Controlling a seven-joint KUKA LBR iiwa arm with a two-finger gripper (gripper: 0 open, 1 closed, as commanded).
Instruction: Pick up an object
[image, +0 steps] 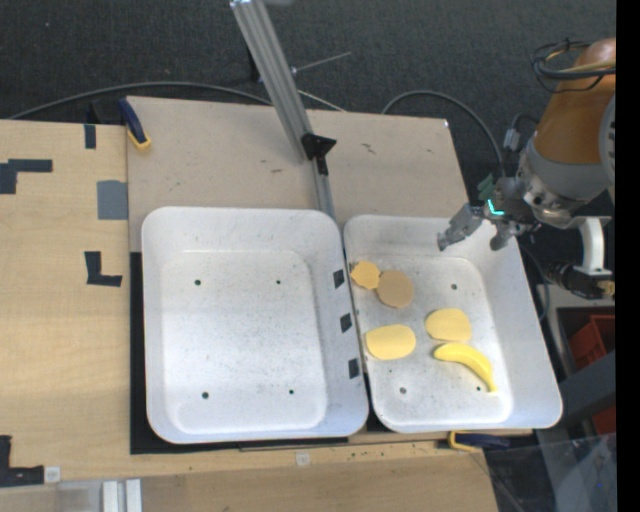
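The right bin (520, 300) holds several pieces of toy food. A small yellow round piece (365, 275) touches a tan disc (396, 290) near the bin's middle left. Below them lie a yellow oval (390, 342), a second yellow oval (448, 324) and a yellow banana (467, 362). My gripper (476, 233) hangs over the bin's upper right corner, above and to the right of the tan disc. It is open, with nothing between its fingers (453, 233).
The left bin (165, 300) lies beside the right one. A slanted metal pole (285, 95) crosses the bench behind the bins. A black cable (430, 97) runs along the bench's back right.
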